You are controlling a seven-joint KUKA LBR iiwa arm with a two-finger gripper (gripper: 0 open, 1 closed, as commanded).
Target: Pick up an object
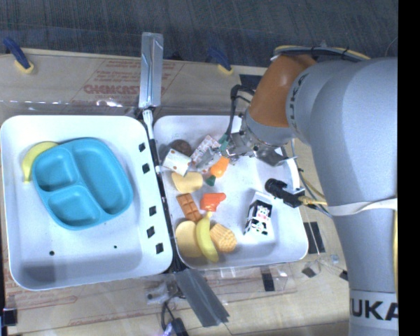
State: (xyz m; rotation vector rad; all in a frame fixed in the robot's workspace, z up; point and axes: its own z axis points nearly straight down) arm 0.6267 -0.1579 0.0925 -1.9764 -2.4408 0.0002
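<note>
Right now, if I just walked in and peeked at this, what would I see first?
Probably the big grey arm with its orange band, reaching in from the right over the right bin. That bin holds a jumble of toy food, with a yellow banana near the front and a little black-and-white cow carton beside it. In the left bin a bright blue divided tray stands out.

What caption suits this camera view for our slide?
Grey arm's gripper reaches among toy foods in the right bin; blue tray sits in the left.
</note>
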